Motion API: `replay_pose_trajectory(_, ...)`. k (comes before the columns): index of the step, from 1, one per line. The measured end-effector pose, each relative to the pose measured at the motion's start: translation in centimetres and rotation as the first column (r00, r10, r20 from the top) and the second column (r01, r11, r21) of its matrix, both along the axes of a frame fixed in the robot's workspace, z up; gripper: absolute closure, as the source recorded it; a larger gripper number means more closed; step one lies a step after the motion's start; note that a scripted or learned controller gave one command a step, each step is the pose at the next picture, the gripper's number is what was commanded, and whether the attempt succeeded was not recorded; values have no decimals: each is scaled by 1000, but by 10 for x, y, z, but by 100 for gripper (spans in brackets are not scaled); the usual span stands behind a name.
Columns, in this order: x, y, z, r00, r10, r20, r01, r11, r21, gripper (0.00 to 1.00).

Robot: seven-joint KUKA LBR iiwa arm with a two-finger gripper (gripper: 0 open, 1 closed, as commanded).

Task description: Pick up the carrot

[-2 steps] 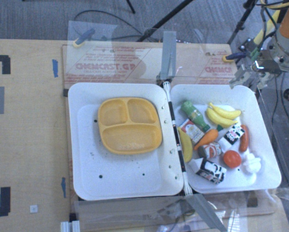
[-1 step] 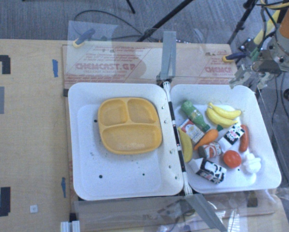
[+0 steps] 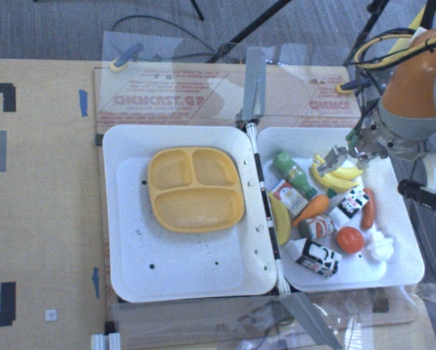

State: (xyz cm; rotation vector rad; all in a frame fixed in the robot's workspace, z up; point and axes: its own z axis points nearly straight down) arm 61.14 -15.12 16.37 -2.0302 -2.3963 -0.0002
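Clutter is our worry: the carrot lies mid right bin, wedged between a carton and a can, while our pincer hovers open and empty over the bananas, so we may snag a neighbour.

Grey arm with broad orange band, yellow and black cables looping alongside.

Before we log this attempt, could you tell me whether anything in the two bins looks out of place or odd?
Nothing looks spilled or broken. The right bin is crowded: the carrot lies tilted among the toys, touching a banana and a small can. The yellow divided plate sits flat in the left bin. The pincer hovers over another banana, not the carrot.
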Motion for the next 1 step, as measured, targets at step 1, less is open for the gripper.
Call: replay_pose_trajectory(1,-57,29,-77,918,396,6,-396,918,-2,0)
